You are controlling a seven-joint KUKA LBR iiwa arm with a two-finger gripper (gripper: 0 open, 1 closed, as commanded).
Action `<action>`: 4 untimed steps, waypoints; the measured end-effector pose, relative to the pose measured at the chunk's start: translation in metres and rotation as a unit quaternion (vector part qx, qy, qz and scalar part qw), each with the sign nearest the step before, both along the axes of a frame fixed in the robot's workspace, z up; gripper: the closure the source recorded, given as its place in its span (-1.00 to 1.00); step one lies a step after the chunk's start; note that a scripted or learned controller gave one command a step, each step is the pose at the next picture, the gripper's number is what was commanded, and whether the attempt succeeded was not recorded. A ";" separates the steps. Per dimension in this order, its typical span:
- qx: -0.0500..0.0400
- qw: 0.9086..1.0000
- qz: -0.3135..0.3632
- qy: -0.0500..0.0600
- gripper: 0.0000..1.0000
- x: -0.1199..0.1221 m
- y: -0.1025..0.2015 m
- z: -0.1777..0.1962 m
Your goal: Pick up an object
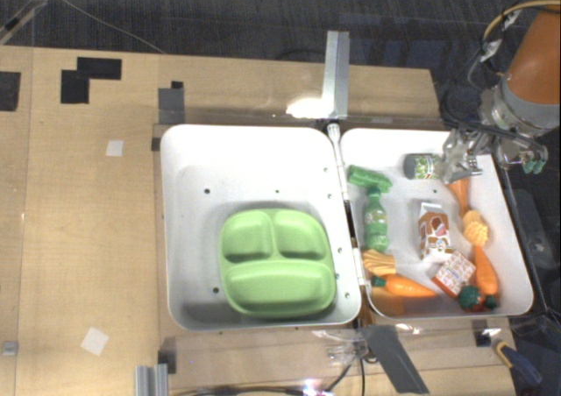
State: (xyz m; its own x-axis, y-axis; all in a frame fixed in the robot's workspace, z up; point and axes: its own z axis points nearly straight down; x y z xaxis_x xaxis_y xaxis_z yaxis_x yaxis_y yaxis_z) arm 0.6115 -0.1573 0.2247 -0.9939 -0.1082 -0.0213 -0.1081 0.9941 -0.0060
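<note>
My pincer [462,158] hangs over the far corner of the shallow white right-hand bin [517,210], my grey wrist and its orange band above it at the picture's right. Whether the pincer is apart or together, I cannot tell from up here; it is too small and cluttered.

Taking that bin as my landmark: just beside my pincer, toward the bin's far wall, lies a small green-and-white can on its side [422,166]. Right under the pincer a long orange carrot-shaped toy [459,194] starts, and a yellow ridged toy like a corn cob [475,228] sits next along the bin's right wall. Another orange carrot [485,272] runs on toward the near right corner, ending in a dark green tuft [476,299].

In the bin's middle stands a white-and-brown carton [434,232], and nearer the front a small red-and-white printed box [454,273]. Along the bin's left wall: a green wrapped packet [369,178] at the far end, a green plastic bottle [376,222] below it, then a pale yellow piece [379,261] touching a third orange carrot [405,286] by the near wall.

Left of that bin, the other shallow white bin [188,175] holds a light green three-compartment plastic tray [276,261].
</note>
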 end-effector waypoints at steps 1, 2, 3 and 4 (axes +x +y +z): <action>-0.002 0.989 0.151 0.004 1.00 0.021 -0.047 0.029; -0.003 0.963 0.270 0.004 1.00 0.060 -0.047 0.041; -0.003 0.968 0.250 0.005 1.00 0.031 -0.033 -0.126; -0.001 0.968 0.250 0.010 -1.00 0.028 -0.033 -0.128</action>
